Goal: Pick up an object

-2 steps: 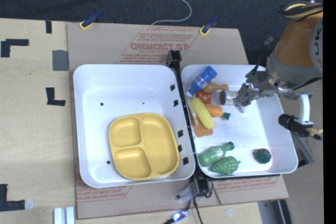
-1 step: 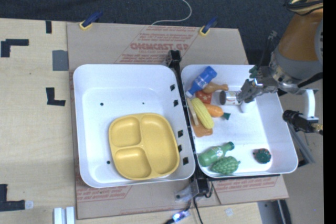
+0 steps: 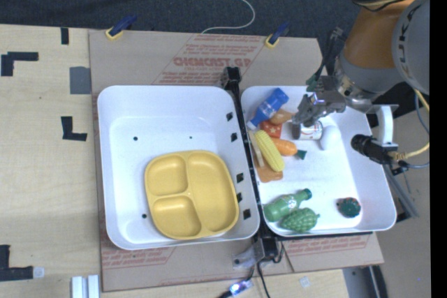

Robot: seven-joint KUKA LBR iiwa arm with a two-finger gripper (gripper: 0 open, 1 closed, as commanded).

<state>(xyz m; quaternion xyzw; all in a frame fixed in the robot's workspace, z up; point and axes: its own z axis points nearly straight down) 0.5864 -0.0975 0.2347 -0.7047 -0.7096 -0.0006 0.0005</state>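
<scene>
Pincer (image 3: pixel 305 123) hangs over the right bin (image 3: pixel 363 171), just right of the corn cob (image 3: pixel 269 151); can't tell its state. Blue bottle (image 3: pixel 269 107) above the corn, green bottle (image 3: pixel 286 204) below it. Yellow tray (image 3: pixel 190 193) left of the corn, in left bin (image 3: pixel 126 115).

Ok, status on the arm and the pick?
Gripper low in right bin, nothing seen held. Corn, blue bottle close by. Yellow plate in left bin.
</scene>
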